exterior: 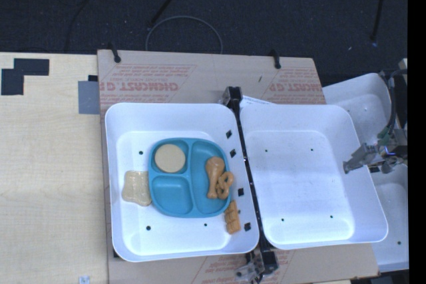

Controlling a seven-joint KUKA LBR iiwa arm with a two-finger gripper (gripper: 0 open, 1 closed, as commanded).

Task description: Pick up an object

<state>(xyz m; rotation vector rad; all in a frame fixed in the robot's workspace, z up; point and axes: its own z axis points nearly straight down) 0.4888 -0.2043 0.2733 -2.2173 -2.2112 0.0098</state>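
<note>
The pretzel (219, 177), judged light, stiff and brittle, is lying in the blue tray (174, 199) in the left bin (126, 120), best nipped across its narrow middle, while the state of the pincer (373, 159) cannot be told.

Pale wooden bench (46, 169), with black and grey patches near its far left corner. On it, a brown cardboard sheet (200, 80) with red print, lying flat under both bins. Right white bin (303, 116) directly beside the gripper (363, 161), its right rim just under the fingertips. Left white bin (133, 120) farther from the gripper, beyond the right one, joined to it along a black clamp strip (241, 163). Both bins level, side by side, touching at the strip.
</note>
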